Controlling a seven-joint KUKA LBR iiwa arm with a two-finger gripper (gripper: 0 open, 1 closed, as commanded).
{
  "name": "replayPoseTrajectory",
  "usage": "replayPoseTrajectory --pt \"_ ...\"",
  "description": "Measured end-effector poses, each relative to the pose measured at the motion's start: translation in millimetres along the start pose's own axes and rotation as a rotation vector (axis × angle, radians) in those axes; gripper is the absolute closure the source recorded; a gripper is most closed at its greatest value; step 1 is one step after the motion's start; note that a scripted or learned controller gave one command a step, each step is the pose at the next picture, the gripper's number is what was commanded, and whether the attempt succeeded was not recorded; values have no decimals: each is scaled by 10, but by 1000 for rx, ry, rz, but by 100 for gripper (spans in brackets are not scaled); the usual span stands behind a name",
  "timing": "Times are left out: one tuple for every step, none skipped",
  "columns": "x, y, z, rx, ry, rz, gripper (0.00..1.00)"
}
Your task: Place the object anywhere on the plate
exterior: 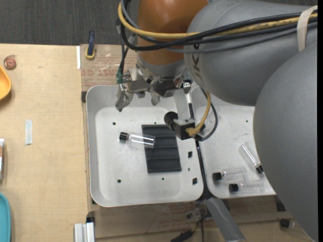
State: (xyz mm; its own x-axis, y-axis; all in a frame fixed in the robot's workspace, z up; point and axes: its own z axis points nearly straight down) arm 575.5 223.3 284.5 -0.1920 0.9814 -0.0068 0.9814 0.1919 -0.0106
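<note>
While lying on its side on the floor of the left bin (103,185), the clear vial with a black cap (137,139) rests with the cap end pointing left and the clear end touching the top left corner of the black ribbed plate (162,150). Plate sits flat near the bin's middle, long side running front to back, slightly skewed. Vial mostly off the plate, overlapping only its corner edge.

Jaws (137,99) hang above the far part of the left bin, well apart from the vial, toward the rear wall. Two dark fingertips (120,104) visible, spread with a clear gap between them; nothing between them. Wrist points straight down; the orange band (169,21) sits directly above it, the grey arm (262,59) sweeping in from the right and covering much of the right bin (227,135). Black and yellow cables loop around the band and run down to a yellow-tipped fitting (189,131) beside the plate's far right corner.

Right bin: three more clear vials with black caps near its front, one (251,158) slanted, two (237,181) lying close together.

Worktop (45,135) to the left is light wood; an orange item (3,84) at its left edge, a small clear strip (29,132) nearby.
</note>
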Motion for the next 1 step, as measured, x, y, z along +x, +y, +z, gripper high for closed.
replayPoseTrajectory --pt "-15 2 -73 3 -2 1 100"
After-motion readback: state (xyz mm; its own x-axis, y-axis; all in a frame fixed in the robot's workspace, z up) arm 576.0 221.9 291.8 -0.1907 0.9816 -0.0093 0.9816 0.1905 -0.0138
